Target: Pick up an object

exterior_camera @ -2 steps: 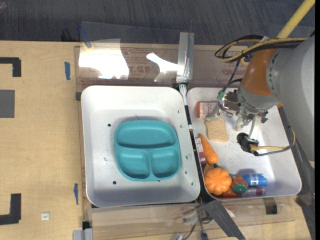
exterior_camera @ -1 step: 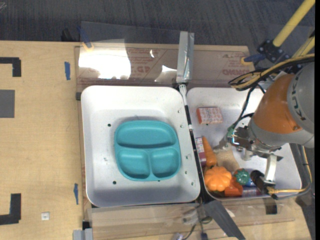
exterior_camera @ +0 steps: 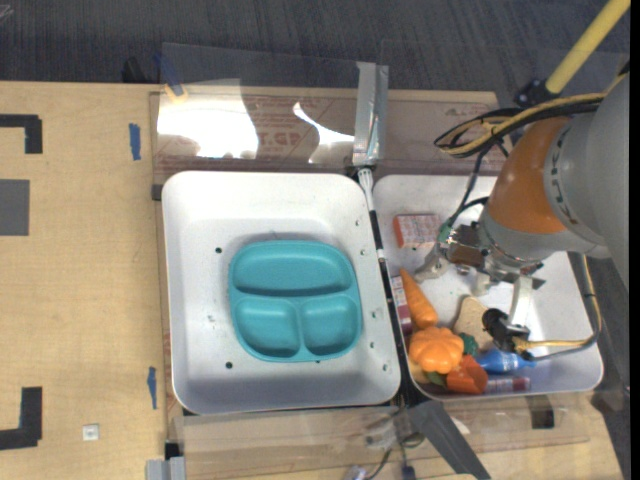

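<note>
Surface (exterior_camera: 70, 268): tan board, black corner marks and blue tape bits at L edge; carries two white bins side by side.

Arm (exterior_camera: 585, 168): grey w/ orange band, enters from R, hangs over the R bin, cables looped above it.

L bin (exterior_camera: 190, 218): shallow, white. Holds one teal divided plate (exterior_camera: 295, 300), three compartments, lying flat near centre.

R bin (exterior_camera: 580, 368): shallow, white, partly hidden by the arm. Contents crowd the near-L part.

Clear plastic sheet (exterior_camera: 260, 118): behind the L bin, strong glare.

Pincer (exterior_camera: 485, 263): low over mid R bin, above and R of the carrot; whether spread or pressed together, cannot tell. Nothing seen between the tips.

Items in R bin, large to small:
- orange pepper-like toy (exterior_camera: 437, 349), near-L corner.
- carrot (exterior_camera: 418, 301), slanted, just above the pepper toy, along the L wall.
- small packet w/ red-orange print (exterior_camera: 414, 229), far-L part, apart from the rest.
- tan slice, poss. bread (exterior_camera: 470, 315), R of carrot.
- blue tube-like item (exterior_camera: 505, 361), at near wall.
- red piece (exterior_camera: 465, 379), touching the pepper toy's near side.
</note>
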You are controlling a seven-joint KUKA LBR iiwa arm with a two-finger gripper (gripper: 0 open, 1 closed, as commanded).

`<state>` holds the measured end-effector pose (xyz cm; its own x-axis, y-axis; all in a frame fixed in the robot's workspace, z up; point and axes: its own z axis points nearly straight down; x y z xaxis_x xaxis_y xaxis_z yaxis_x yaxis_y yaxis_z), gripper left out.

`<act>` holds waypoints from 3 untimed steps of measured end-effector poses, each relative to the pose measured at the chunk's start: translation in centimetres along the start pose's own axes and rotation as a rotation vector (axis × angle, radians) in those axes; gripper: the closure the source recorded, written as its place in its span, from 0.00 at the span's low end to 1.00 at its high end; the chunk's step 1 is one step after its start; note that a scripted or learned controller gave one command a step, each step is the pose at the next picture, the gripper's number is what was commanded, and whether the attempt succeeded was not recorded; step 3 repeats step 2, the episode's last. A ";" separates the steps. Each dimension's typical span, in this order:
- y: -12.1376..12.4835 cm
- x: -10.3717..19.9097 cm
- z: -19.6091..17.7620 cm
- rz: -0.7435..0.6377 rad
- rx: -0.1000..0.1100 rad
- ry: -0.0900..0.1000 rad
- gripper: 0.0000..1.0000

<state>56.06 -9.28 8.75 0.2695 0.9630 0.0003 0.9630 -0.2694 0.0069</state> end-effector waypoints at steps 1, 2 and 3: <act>0.1 0.0 -1.2 0.001 -0.004 0.001 1.00; 0.1 0.0 -1.1 0.002 -0.003 0.000 0.00; 0.1 0.0 -1.1 0.002 -0.003 0.000 0.00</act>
